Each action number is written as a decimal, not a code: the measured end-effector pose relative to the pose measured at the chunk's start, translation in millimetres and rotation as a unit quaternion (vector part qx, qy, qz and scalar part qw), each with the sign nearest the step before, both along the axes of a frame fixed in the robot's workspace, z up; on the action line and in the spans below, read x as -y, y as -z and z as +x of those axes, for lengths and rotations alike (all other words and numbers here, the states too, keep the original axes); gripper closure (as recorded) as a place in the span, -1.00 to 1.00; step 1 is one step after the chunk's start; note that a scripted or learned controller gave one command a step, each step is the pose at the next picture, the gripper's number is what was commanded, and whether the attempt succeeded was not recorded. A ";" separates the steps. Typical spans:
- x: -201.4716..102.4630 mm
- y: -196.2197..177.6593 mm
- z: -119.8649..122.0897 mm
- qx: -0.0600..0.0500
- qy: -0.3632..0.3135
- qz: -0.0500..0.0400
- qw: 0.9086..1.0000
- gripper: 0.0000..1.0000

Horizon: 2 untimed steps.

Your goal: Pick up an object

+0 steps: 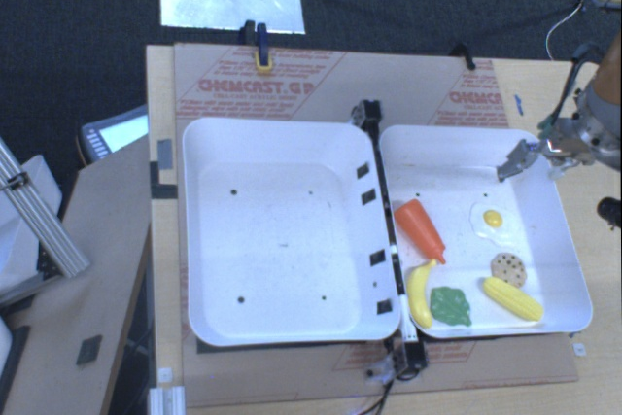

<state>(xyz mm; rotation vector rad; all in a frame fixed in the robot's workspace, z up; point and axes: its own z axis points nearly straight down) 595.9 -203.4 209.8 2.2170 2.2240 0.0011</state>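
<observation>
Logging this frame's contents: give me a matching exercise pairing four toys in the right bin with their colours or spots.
Things:
1. carrot
2. fried egg
3. cookie
4. corn cob

Descriptions:
A. yellow, near the bin's front right corner
B. orange, beside the divider between the bins
C. white with a yellow centre
D. brown, round, speckled

Pairs: 1-B, 2-C, 3-D, 4-A

Not much of the arm (604, 107) is showing at the right edge: an orange patch up top, grey and silver metal below it, and a grey gripper (530, 157) sticking out, looking kind of blurry.
</observation>
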 end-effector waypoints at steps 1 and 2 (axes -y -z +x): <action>-23.5 -30.7 32.3 0.002 -0.002 0.000 1.000 -1.00; -62.0 -18.2 75.3 0.002 -0.003 0.000 1.000 -1.00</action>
